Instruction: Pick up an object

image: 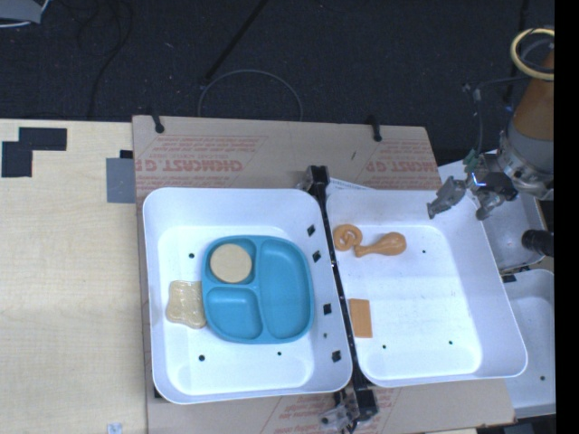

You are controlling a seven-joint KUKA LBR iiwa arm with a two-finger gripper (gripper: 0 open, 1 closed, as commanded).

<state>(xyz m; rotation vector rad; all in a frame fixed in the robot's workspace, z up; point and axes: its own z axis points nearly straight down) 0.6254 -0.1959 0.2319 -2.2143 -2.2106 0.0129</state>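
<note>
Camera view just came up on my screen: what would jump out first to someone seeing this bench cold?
The bright blue divided plate in the left bin, with a round tan cookie in its upper-left compartment and a pale toast-like piece against its left edge. Next, the right bin holds a curly orange-tan toy near its top and a flat orange square by the divider. The gripper hangs open above the right bin's upper right corner.

Two white bins (412, 373) sit on the desk. One blue tray (271, 301), one round cracker (230, 263), one pale toast piece (185, 304), one tan curled toy (368, 241), one orange card (360, 317).
</note>
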